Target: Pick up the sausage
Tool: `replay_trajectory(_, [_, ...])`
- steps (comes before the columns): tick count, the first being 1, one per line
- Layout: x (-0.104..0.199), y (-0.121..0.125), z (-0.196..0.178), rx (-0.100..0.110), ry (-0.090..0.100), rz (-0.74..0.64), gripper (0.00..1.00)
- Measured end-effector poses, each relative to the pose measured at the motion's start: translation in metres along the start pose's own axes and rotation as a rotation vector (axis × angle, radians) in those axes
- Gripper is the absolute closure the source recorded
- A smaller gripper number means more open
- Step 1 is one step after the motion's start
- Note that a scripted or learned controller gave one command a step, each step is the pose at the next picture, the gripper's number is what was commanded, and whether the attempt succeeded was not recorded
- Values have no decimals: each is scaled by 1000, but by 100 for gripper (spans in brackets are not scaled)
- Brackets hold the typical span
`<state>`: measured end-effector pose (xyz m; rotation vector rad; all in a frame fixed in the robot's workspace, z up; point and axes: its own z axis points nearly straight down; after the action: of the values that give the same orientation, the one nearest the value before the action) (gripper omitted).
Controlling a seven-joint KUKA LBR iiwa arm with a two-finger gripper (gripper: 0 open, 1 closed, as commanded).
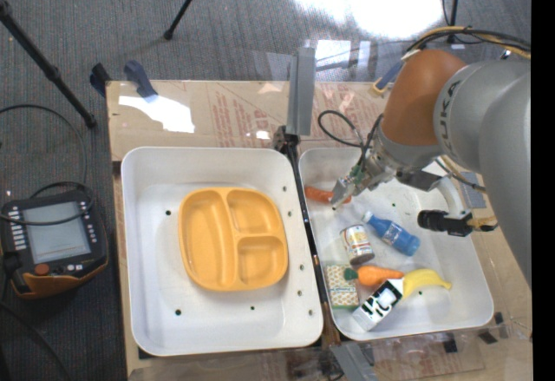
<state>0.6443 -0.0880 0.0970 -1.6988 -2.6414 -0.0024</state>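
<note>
Left of the right bin (486,301) sits the yellow plate (232,238); the sausage (317,193) lies in that bin's upper-left corner, against the wall. The gripper (341,196) hangs just right of it, nearly touching. I'd drop squarely over the sausage's middle, clear of the wall; how wide the jaws stand, I cannot tell.

Grey arm (486,123), orange band (421,97), perhaps black cables
</note>
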Motion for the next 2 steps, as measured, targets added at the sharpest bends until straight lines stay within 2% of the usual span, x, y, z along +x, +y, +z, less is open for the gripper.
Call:
replay_trajectory(1, [54, 25, -110, 0, -2, 27, 100])
replay_trajectory(2, [54, 25, -110, 1, -1, 27, 0])
